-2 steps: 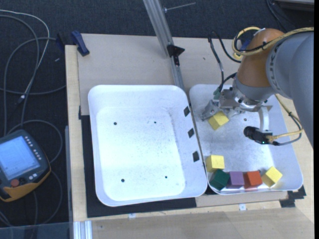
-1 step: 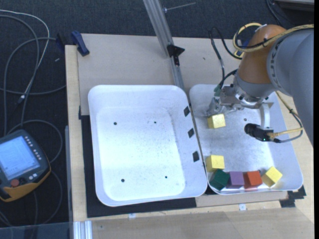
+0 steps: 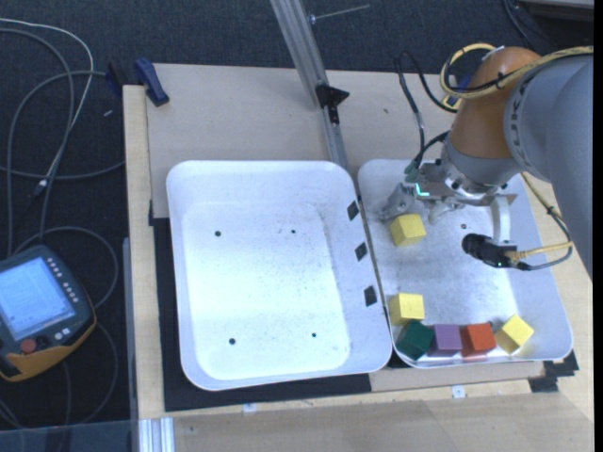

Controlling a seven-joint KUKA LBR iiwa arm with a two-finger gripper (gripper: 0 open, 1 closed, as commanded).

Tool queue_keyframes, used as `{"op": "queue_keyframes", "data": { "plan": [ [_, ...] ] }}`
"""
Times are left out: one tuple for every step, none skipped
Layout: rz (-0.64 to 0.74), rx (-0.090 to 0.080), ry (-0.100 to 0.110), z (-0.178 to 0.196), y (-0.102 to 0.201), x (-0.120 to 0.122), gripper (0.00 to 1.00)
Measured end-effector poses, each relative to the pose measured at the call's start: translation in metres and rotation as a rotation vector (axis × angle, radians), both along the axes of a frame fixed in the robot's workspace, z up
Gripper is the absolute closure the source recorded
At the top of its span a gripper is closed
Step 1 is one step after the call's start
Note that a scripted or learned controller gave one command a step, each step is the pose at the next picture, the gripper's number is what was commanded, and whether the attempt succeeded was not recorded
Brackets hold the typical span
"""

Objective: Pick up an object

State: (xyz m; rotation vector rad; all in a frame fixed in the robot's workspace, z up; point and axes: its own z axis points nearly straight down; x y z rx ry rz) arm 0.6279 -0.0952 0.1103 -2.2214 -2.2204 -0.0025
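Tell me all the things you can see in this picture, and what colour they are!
yellow blocks: 3, yellow; one near the gripper in the right bin, one by that bin's left wall lower down, one at its near right corner
green block: 1, dark green; near edge of the right bin, below a yellow one
purple block: 1, purple; right of the green block
red block: 1, orange-red; right of the purple block
bins: 2, white; side by side on the bench
bench: 1, tan
handheld control pad: 1, grey and orange; on the floor at the left
cables: several, pale; floor at the left
arm: 1, grey with orange band; from the right
gripper: 1; above the right bin, beside a yellow block
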Motion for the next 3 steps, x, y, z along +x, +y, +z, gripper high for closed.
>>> {"op": "queue_keyframes", "data": {
  "plan": [
    [0.0, 0.0, -0.003, 0.011, 0.001, 0.001, 1.0],
    [0.006, -0.002, -0.012, 0.132, 0.046, 0.05, 1.0],
    [0.007, 0.002, 0.008, 0.086, 0.11, 0.05, 1.0]
  ]
}}
